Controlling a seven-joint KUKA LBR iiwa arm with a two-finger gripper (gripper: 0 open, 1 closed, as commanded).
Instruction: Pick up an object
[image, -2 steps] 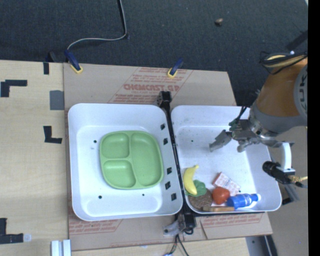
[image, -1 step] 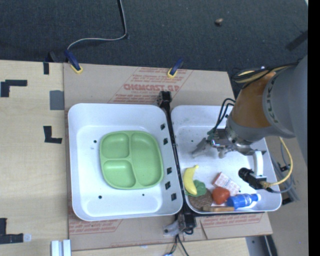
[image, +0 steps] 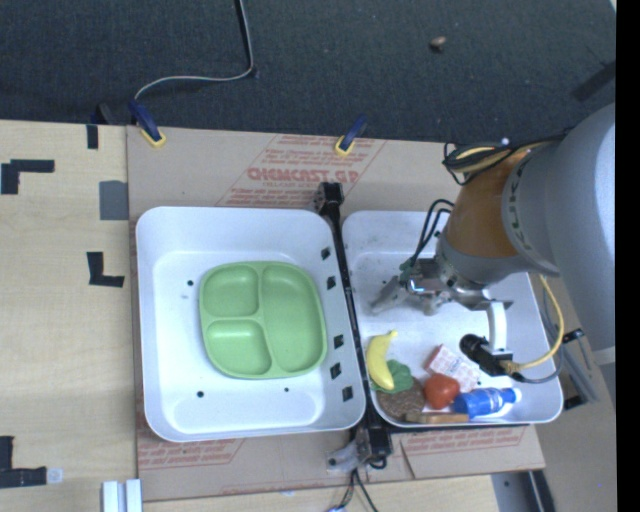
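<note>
My gripper hangs over the middle of the right bin, open, with nothing between its metal fingers. In front of it, along the bin's near edge, lies a pile of small items. A yellow banana rests against a green piece. A brown item sits nearest the rim. Right of these are a red tomato-like ball, a white and red packet and a blue bottle. The gripper is above and behind all of them and touches none.
The left bin holds a green divided plate. A black divider runs between the two bins. The arm's orange band and grey body cover the right bin's far right side. A yellow cable loops near the bin's right wall.
</note>
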